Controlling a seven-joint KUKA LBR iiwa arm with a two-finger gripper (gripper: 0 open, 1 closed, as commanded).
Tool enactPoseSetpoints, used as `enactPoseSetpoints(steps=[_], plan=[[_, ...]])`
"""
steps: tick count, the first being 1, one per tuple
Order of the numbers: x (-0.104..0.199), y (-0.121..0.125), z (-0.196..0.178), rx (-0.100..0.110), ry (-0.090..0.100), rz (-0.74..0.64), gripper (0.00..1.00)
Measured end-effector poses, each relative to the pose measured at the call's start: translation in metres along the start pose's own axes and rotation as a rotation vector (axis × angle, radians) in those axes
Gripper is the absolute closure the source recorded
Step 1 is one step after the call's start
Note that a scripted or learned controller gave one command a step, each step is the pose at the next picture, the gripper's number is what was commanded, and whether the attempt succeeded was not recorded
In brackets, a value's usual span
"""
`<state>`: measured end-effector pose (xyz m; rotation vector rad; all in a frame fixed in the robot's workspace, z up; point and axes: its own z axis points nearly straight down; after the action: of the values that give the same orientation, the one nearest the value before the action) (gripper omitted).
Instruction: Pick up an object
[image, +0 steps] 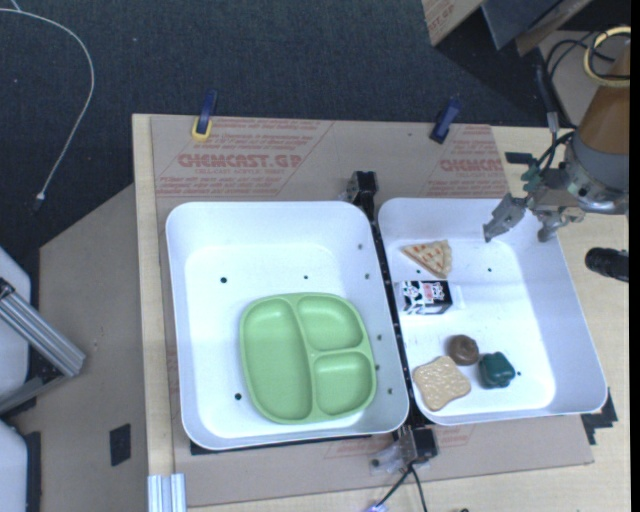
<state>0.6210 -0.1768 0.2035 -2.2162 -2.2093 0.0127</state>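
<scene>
The left bin (200, 240) carries a green divided tray (305, 355), and the right bin (570, 310) holds the candidate objects: a sandwich wedge (428, 257) near the divider, a black-and-white carton (426, 295) just below it, then a toast slice (441, 381), a brown donut (462, 349) and a dark green block (496, 369) clustered toward the front edge. The gripper (521, 226) hovers over the far right part of the right bin with fingers spread apart and nothing between them (every object sits left of or nearer than its position), so select an isolated item such as the sandwich wedge, centre the fingers over it, descend vertically and close only once both fingers straddle it
</scene>
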Motion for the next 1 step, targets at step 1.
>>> enactPoseSetpoints(steps=[1], plan=[[0.0005, 0.0031, -0.0083, -0.014, -0.003, -0.003, 0.0]])
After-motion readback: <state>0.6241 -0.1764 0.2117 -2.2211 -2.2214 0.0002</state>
